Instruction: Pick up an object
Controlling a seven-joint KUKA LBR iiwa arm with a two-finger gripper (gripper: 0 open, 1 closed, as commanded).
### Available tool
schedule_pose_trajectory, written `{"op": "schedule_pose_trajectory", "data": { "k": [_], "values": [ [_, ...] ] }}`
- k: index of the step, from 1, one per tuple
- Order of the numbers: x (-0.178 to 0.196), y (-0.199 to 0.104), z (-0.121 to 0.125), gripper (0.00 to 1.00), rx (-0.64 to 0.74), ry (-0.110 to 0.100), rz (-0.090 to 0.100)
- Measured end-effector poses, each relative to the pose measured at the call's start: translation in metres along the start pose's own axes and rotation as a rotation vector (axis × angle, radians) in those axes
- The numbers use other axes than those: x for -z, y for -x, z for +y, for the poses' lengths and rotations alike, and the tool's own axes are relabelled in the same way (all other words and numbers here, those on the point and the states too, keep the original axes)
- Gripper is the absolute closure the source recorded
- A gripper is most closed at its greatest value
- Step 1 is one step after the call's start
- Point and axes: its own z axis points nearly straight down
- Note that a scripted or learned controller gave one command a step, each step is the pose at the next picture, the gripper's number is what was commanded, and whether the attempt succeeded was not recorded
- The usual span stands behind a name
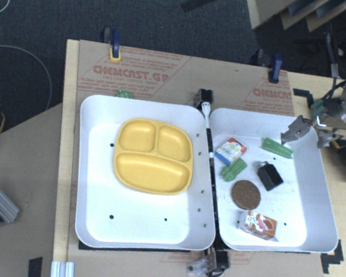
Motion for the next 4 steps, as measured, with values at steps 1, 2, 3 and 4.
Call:
{"op": "schedule_pose_trajectory", "data": {
  "k": [1, 2, 3, 4],
  "values": [
    [-0.149, -0.061, -0.043, 0.00, 0.004, -0.019, 0.007],
    [-0.180, -0.061, -0.070, 0.00, -0.003, -0.006, 0.003],
    [-0.168, -0.061, -0.067, 1.00, -0.002, 0.001, 0.000],
    [-0.072, -0.108, -0.022, 1.00, 0.007, 0.013, 0.001]
  ]
}}
